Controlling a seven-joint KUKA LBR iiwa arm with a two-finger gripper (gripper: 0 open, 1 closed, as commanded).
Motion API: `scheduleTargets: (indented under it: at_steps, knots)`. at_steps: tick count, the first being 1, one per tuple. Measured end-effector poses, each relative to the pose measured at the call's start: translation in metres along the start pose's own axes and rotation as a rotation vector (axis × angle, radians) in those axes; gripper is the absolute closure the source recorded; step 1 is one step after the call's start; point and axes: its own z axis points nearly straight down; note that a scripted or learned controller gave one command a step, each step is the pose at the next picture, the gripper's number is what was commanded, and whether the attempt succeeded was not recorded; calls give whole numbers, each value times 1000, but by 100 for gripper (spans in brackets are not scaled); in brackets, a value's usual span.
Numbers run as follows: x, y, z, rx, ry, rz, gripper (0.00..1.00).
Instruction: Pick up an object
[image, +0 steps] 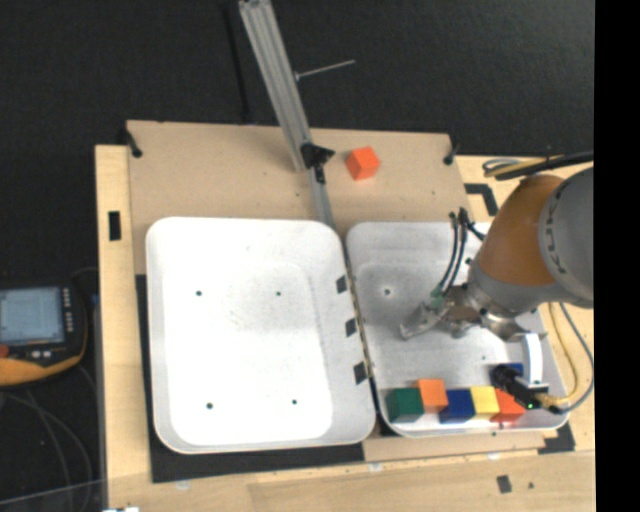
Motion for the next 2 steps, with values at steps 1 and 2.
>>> scheduleTargets:
  at_steps: [1, 2]
  knots:
    - [61, 9, -51, -4, 4, -10, 0]
    - [40, 19, -1, 0, 0, -1, 0]
